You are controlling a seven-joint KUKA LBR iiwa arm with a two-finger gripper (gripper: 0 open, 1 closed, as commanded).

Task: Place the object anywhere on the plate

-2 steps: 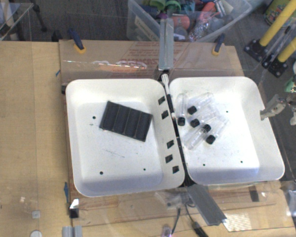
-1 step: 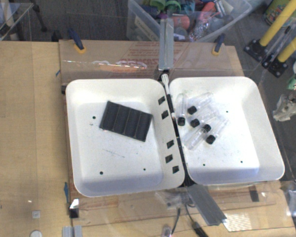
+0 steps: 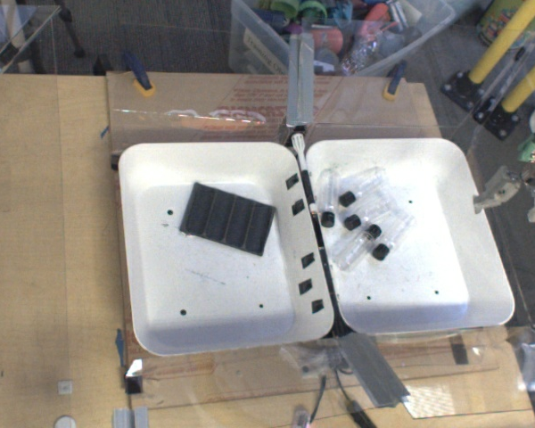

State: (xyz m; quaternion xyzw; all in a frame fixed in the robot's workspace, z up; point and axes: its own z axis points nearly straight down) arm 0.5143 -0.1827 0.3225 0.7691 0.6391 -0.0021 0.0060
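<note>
Black ribbed plate [image 3: 227, 218], clear vials [image 3: 361, 217], unlabelled

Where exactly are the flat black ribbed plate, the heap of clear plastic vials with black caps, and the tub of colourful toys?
Flat black ribbed plate [image 3: 227, 218], camera view, its middle.
Clear plastic vials with black caps [image 3: 361, 212], camera view, middle of the heap.
Tub of colourful toys [image 3: 250, 16], camera view, its clear front wall.

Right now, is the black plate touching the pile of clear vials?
Apart. The camera view shows the black plate lying in the left bin, while the clear vials lie in the right bin, across the divider.
</note>
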